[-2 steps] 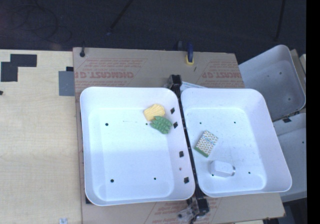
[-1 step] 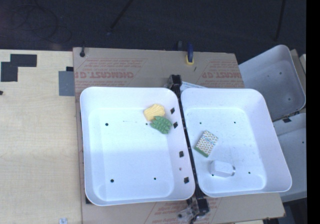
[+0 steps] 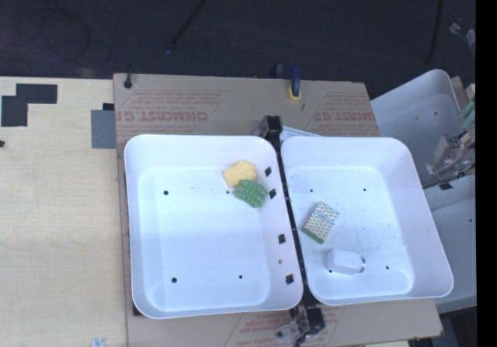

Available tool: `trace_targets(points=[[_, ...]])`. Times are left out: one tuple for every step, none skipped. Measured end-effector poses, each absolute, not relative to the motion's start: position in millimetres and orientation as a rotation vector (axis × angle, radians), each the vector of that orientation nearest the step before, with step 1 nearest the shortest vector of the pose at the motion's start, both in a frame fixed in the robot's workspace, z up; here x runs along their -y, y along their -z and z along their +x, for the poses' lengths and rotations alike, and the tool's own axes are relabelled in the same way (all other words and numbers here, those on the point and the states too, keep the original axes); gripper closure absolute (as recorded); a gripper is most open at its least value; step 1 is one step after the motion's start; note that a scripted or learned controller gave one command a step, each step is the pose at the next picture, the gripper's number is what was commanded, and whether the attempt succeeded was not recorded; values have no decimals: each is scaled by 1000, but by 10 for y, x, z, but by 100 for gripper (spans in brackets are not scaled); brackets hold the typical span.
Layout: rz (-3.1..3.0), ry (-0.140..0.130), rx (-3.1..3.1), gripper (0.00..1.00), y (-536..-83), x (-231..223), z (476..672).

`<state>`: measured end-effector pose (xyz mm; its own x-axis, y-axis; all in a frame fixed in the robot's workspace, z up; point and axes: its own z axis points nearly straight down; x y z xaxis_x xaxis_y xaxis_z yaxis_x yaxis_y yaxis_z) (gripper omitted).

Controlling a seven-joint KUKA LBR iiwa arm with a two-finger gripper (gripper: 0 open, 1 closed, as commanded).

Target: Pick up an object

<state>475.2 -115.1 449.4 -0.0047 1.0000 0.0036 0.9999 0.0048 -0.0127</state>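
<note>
One fixed camera looks down at a slant from above the bench (at moderate distance), taking in both shallow white plastic bins (image 3: 147, 182) side by side on brown cardboard (image 3: 233, 105).

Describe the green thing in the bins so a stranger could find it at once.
Start at the left bin of the two white ones. Near its far right corner, beside the divider, two small things lie touching. The green thing is the bumpy, dark green one, nearer the camera than its smooth yellow neighbour.
</note>
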Motion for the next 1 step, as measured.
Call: trace_targets(points=[[-2209, -8, 2222, 100, -3949, 591, 4757]])
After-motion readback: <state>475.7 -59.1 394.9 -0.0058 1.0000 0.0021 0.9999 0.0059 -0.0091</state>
